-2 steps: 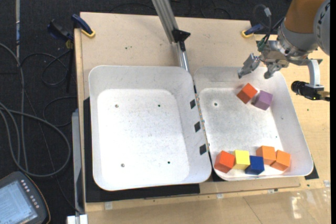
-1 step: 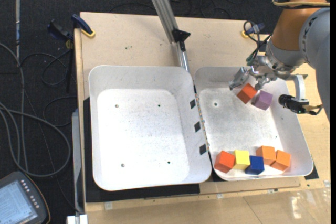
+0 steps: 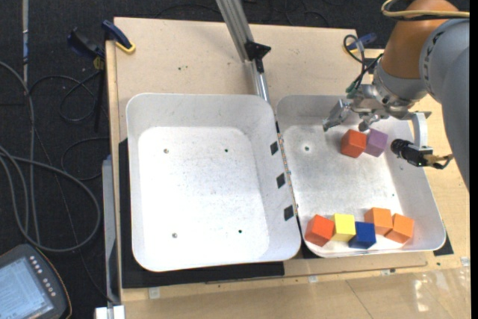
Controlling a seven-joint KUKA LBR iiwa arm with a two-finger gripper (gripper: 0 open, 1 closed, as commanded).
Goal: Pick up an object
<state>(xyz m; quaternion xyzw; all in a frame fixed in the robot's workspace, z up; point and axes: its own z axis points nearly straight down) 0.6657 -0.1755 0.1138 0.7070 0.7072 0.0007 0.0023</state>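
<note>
Hovering in the right white bin (image 3: pixel 418 190), the gripper (image 3: pixel 366 119) hung above an orange cube (image 3: pixel 354 143) and purple cube (image 3: pixel 376 142); its grip I cannot tell.

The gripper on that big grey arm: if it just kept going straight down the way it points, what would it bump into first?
Most likely the orange block right under the gripper, with the purple block touching beside it. Depth is hard to judge from this slanted view, so it might land on either.
</note>
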